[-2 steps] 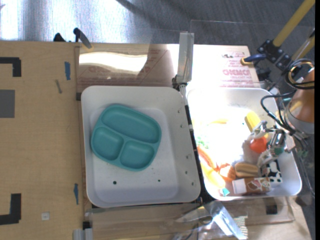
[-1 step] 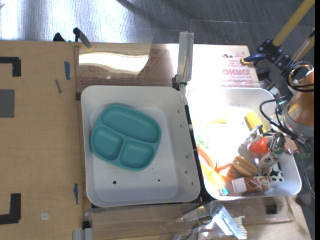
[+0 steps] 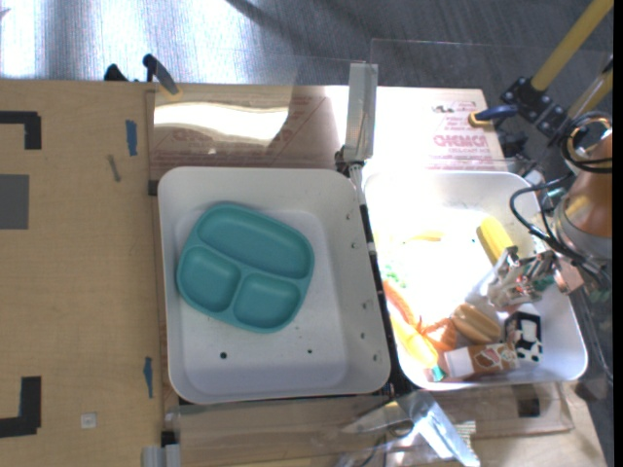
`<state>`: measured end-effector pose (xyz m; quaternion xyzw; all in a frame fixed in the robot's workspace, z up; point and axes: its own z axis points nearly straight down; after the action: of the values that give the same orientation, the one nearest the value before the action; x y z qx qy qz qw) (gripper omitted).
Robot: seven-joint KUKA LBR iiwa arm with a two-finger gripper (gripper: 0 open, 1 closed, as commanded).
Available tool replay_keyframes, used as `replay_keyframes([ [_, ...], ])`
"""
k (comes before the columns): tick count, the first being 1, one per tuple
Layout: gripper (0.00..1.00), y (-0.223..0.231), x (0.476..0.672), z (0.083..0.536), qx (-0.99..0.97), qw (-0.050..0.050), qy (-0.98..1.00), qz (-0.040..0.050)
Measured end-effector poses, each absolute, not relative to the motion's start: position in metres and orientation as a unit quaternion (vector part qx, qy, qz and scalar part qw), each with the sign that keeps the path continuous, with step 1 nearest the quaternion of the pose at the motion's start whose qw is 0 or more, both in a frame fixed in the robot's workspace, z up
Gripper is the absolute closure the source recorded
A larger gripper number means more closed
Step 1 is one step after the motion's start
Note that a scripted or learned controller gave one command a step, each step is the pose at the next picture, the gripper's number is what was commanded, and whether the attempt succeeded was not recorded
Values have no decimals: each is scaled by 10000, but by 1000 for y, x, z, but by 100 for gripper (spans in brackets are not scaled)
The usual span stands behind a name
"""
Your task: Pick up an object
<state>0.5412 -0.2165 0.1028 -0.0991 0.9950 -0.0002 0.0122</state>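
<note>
Nearest the camera: clear crumpled plastic (image 3: 414, 431) at the bottom edge. Fingers (image 3: 516, 278) low in right bin (image 3: 569, 358); can't tell open or closed. Just beside: hot dog bun (image 3: 475, 321), yellow corn (image 3: 494, 235), black-white cow-print toy (image 3: 526, 333), carrot (image 3: 401, 305). Left bin (image 3: 185, 358): one teal three-compartment plate (image 3: 245, 267). Cardboard surface (image 3: 68, 290); mirrored red print, unreadable.

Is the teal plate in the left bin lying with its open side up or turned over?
Open side up. The teal plate lies flat in the left bin, and its three hollow sections face the camera.
</note>
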Motion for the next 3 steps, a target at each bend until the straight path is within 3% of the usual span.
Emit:
replay_keyframes([
  [1, 0, -216, 541, 101, -992, 111, 9950, 3],
  [2, 0, -209, 541, 90, -2139, 92, 9768, 62],
  [3, 0, -182, 508, 93, -2052, 153, 9786, -58],
])
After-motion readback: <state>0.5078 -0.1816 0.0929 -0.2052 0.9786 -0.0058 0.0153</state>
